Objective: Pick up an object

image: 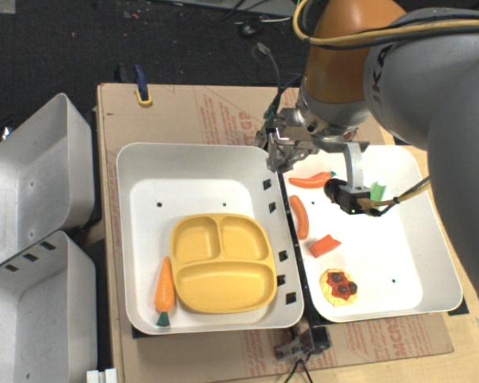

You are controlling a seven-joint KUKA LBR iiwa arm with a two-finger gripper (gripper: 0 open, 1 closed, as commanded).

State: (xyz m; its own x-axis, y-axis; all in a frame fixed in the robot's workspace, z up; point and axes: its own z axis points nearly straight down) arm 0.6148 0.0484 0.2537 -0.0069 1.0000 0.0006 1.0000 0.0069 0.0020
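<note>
At the far end of the wall between the two bins, the hand hangs low over the rim. It is a dark tangle of metal under the orange wrist, and whether it is spread or pressed together cannot be told from this angle. Nothing can be seen held in it. The grey arm covers the far right corner of the right bin and runs out of the picture at the right.

Just beside the hand, on its right-bin side, lies a red-orange chili pepper with a green stem. A sausage lies a little nearer the camera along the dividing wall, then a red wedge, whose kind is hard to make out. Well apart from the hand, toward the near rim, sits a small round yellow piece with dark red lumps on top, too small to name. A little green piece sits beyond the pepper, partly hidden.

In the left bin, on the hand's other side, a yellow divided plate lies well apart from it, with a carrot touching the plate's outer edge.

The cardboard under the bins, on the table, bears faded red print that is mostly covered and cannot be read.
</note>
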